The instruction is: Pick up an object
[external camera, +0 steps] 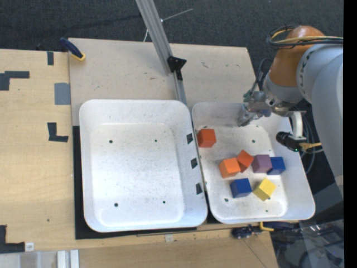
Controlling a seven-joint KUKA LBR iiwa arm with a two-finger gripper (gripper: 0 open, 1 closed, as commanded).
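Observation:
The right bin (223, 113) holds several small blocks. An orange cube (206, 137) lies alone near the bin's left wall. Further toward the front sit two orange blocks (229, 167) (245, 159), a purple one (261, 163), two blue ones (276, 164) (240, 187) and a yellow one (265, 189). My gripper (249, 115) hangs over the bin's far right corner, apart from all the blocks. Its fingers are small and blurred against the bin, with no block between them.
The left bin (89, 119) stands beside the right one. A slanted metal rail (153, 24) with a black clamp (176, 64) runs down to the gap between the bins. A blue and yellow tool (72, 48) lies on the bench at the far left.

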